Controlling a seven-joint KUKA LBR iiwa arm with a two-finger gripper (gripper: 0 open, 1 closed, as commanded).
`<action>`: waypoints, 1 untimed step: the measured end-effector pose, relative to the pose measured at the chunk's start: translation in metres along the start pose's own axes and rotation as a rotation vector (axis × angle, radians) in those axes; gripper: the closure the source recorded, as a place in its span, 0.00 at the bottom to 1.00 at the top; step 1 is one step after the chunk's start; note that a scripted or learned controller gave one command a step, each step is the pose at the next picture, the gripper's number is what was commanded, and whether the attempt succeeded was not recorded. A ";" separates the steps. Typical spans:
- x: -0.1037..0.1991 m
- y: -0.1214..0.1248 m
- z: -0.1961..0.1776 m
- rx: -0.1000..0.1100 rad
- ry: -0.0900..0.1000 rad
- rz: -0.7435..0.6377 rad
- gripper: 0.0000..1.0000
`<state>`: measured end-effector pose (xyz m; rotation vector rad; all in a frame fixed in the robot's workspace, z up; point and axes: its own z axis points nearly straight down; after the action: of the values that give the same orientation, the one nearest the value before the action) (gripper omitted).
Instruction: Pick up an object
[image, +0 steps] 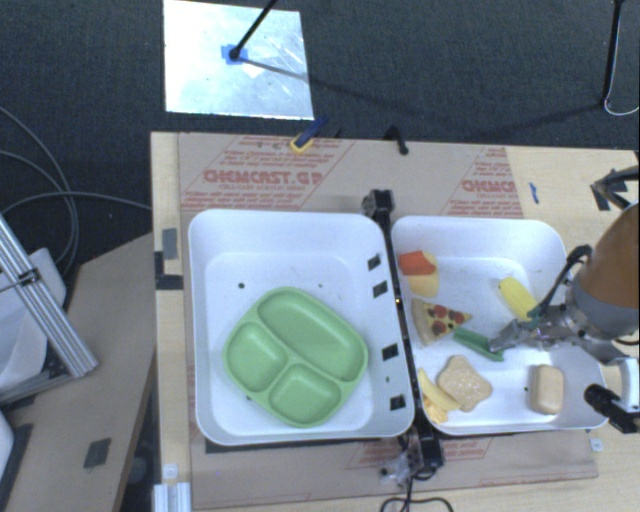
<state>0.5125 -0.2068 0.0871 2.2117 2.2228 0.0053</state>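
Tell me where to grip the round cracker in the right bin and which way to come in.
Come straight down on the cracker and pinch across its upper-right and lower-right edges, which look bare. It lies flat, so only the rim offers purchase. Its left edge abuts the yellow fries, leaving the fingers little room there.
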 end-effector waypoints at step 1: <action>0.000 -0.026 -0.024 0.005 0.002 0.004 0.00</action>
<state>0.4864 -0.2066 0.1107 2.2200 2.2214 0.0018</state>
